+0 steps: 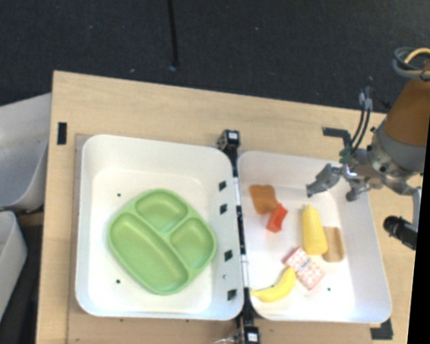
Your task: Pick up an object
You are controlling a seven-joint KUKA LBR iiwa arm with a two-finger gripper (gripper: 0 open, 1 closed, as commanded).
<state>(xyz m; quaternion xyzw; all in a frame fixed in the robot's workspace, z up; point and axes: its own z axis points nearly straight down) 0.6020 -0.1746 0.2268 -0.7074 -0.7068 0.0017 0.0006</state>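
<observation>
Approach step: the gripper (338, 182), spread and holding nothing, hovers over the right white bin's (362, 297) upper part. Next it should descend onto the yellow plastic corn cob (313, 230), right of centre.

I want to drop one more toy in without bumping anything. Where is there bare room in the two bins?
Left white bin: bare floor all around the green divided plate. Right white bin: crowded centre, bare right of the pink-white box.

Colours in the two white bins

The green plate (162, 240) lies at lower left. On the right are a yellow banana (278, 287), a yellow corn (313, 230), a red block (276, 218), an orange piece (263, 197) and a red-and-white checked box (305, 269).
</observation>
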